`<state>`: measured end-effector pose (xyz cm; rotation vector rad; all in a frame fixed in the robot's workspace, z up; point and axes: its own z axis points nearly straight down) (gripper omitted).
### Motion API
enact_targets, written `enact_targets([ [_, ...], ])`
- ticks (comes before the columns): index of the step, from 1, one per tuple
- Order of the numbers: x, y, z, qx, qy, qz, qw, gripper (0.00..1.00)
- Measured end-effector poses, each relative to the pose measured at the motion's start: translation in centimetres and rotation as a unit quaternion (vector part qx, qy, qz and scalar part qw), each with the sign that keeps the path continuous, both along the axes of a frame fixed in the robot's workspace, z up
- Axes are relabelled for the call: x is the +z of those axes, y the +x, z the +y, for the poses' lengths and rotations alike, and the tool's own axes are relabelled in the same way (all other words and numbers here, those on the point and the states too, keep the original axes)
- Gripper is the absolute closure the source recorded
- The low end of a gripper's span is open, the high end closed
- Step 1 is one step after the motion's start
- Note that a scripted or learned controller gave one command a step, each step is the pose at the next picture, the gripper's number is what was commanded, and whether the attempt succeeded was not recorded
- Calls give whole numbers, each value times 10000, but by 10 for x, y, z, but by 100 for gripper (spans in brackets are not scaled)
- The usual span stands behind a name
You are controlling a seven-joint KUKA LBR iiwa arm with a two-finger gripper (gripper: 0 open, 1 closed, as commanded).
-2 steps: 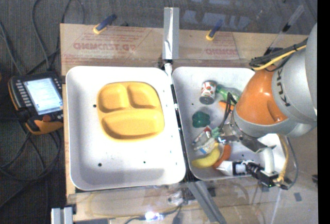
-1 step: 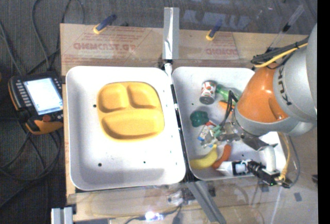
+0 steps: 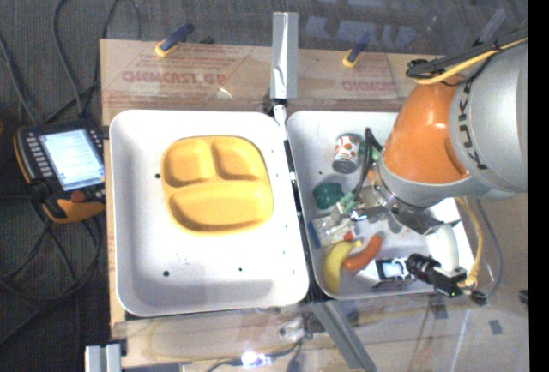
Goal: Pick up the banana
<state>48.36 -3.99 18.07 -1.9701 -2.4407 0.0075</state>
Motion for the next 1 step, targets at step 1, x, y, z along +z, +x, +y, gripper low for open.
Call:
enact_targets([
  [1, 0, 0, 0, 2, -2, 2, 10000, 0],
])
